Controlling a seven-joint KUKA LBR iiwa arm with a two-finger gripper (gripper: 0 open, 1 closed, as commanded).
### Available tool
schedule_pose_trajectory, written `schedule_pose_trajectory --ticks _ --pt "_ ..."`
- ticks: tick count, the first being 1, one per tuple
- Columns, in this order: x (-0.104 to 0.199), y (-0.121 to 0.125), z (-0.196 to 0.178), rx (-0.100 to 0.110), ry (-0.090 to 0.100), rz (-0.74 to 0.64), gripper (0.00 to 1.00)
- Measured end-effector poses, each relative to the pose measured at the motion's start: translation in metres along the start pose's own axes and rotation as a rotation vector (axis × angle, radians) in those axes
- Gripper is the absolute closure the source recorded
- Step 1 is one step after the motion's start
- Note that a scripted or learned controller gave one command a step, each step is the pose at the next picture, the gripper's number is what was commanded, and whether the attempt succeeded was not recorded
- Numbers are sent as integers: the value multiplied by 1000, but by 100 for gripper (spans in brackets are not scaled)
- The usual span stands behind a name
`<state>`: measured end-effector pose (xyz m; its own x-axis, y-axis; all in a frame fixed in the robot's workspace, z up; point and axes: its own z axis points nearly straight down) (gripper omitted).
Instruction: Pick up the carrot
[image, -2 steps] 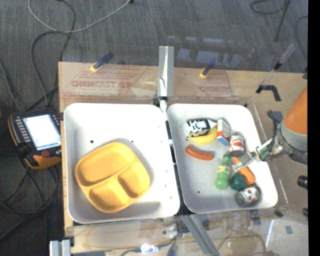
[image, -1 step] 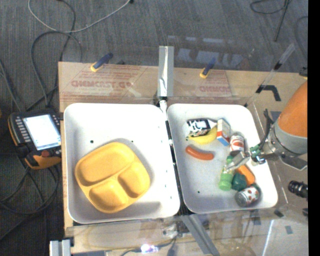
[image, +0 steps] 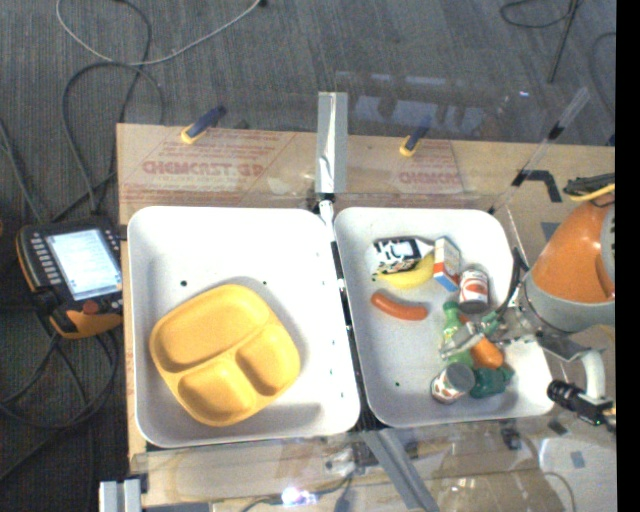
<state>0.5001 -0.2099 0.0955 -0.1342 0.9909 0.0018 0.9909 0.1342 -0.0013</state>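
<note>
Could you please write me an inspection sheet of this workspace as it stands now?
Surface: bench with left bin and right bin, side by side.
Job's things: carrot, orange, in the right bin's right part, at the tool.
Clutter: yellow divided tray in the left bin; banana, sausage, cans, green item in the right bin.
Grippers: tool down over the carrot; grasp unclear.
Cables: cables loop on the carpet.
Surroundings: teach pendant left of the bench.
</note>
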Motion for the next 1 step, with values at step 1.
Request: schedule_pose_trajectory --ticks 1 --pt "1 1 -9 0 1 -2 100"
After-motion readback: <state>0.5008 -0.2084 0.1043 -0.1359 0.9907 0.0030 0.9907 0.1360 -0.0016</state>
